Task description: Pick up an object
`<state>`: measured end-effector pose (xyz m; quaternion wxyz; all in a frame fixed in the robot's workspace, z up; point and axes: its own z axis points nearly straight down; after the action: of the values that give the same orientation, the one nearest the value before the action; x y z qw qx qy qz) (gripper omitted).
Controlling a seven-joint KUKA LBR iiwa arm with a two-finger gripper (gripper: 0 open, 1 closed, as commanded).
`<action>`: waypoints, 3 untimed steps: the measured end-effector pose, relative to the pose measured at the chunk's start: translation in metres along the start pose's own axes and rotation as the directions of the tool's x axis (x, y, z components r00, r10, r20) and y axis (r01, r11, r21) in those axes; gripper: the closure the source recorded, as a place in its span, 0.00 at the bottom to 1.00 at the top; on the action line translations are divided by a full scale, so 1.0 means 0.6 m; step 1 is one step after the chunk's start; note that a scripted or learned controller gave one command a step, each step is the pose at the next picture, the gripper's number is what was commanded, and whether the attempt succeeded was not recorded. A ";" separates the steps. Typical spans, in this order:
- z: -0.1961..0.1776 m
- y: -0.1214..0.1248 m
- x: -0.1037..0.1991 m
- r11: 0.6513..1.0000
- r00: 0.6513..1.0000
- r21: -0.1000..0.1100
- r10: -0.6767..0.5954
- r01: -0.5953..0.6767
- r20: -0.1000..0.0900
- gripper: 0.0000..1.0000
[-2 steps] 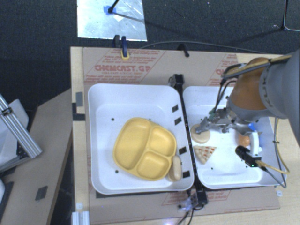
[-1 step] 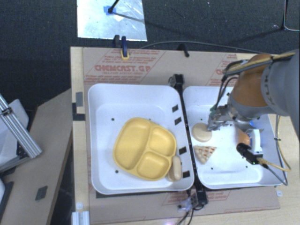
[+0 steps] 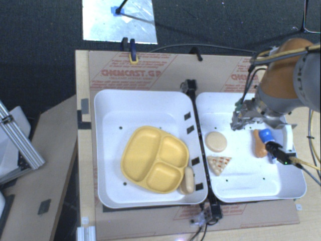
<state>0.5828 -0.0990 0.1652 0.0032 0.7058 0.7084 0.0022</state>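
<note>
In the right bin (image 3: 251, 190) lie a round beige cookie (image 3: 216, 141), a triangular pizza slice (image 3: 219, 163) and, further right, an orange hot-dog-like piece (image 3: 260, 143) with a blue item (image 3: 266, 135) beside it. My gripper (image 3: 243, 119) hangs over the upper part of the right bin, above and to the right of the cookie, left of the orange piece. Nothing shows between its fingers. A pale bread roll (image 3: 188, 179) lies in the left bin beside the yellow tray.
The left bin (image 3: 115, 109) holds a yellow three-compartment tray (image 3: 154, 159). A black divider clamp (image 3: 191, 88) runs between the bins. Cables (image 3: 301, 163) trail over the right bin's right edge. An aluminium frame (image 3: 17, 137) stands at far left.
</note>
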 end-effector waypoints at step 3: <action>-0.187 0.012 0.079 1.000 1.000 0.006 -0.004 0.004 -0.003 1.00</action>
<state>0.5890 -0.0514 0.2775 0.0002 0.7042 0.7100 0.0009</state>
